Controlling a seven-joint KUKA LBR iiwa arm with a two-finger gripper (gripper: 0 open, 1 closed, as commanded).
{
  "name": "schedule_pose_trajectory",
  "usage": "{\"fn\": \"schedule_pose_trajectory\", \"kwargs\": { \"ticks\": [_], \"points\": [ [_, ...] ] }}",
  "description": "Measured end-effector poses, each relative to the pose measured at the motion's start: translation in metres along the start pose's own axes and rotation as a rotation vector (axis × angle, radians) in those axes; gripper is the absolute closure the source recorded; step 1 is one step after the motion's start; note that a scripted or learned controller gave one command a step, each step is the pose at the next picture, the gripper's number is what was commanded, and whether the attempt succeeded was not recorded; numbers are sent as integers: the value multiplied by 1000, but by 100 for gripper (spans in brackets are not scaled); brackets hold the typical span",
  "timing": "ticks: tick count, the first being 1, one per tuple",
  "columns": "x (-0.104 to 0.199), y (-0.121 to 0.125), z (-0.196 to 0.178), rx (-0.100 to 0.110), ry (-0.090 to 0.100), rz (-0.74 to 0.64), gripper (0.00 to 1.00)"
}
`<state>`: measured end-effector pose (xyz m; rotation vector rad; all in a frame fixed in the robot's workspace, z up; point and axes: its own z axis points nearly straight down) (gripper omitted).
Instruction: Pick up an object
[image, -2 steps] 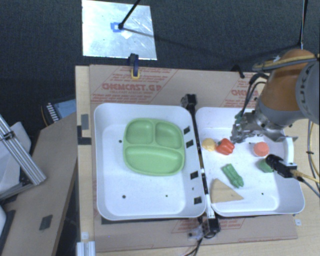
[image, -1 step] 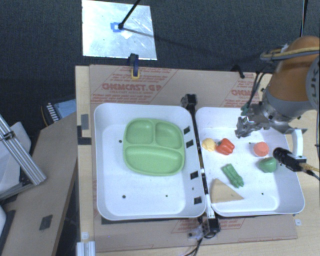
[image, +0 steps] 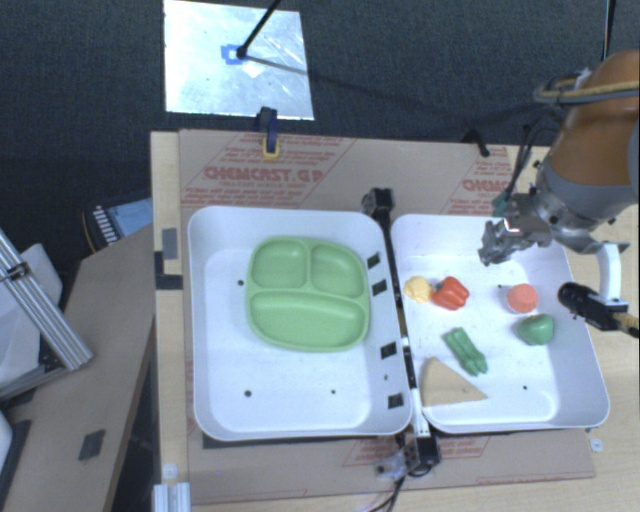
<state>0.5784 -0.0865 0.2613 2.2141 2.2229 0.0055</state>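
Hand (image: 497, 243) hovers over the right bin's (image: 580, 400) far side, can't tell its grip state. Nothing's visibly grabbed; the closest pickable toy, a red pepper (image: 452, 292), sits near-left of it.

The arm (image: 590, 170) has a wide orange band at the top and a grey rounded part under it. The gripper (image: 497, 243) at its end is dark grey metal. At 3 o'clock of the grey part is a white piece.
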Motion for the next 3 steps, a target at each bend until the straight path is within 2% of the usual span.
{"fn": "schedule_pose_trajectory", "kwargs": {
  "ticks": [3],
  "points": [
    [165,36,11,3,3,-7,100]
  ]
}}
